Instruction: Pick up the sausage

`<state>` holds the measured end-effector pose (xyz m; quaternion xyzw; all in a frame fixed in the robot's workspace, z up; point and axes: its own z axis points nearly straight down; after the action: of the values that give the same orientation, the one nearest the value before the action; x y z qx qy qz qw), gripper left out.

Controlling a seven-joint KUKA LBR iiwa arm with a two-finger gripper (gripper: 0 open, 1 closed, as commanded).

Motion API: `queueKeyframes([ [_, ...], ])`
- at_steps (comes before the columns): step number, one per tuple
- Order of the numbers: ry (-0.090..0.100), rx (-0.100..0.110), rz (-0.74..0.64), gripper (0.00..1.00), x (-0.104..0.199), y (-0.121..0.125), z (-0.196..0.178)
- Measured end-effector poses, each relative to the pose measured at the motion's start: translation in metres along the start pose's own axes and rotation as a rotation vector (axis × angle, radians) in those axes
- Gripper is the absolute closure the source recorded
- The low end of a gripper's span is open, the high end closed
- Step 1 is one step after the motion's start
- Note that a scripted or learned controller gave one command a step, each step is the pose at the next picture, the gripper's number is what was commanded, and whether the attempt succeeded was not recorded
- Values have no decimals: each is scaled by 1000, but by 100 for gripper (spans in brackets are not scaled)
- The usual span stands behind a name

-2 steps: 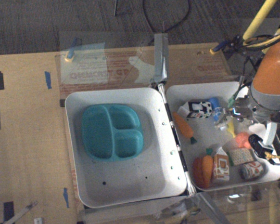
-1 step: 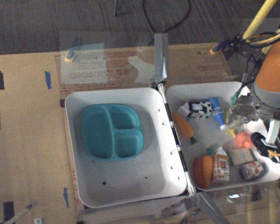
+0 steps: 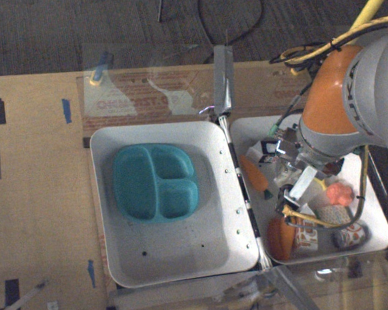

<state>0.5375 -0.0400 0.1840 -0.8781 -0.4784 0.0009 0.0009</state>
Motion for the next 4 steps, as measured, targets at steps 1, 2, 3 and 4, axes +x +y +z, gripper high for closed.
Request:
queueKeyframes([
  [1,-1,0,442,100,97,-63,0],
  [2,-1,0,381,100,192,-58,58],
  [3,17,-6,410,100,197,-61,75],
  [4,20,-5,563,100,259,-27,79],
])
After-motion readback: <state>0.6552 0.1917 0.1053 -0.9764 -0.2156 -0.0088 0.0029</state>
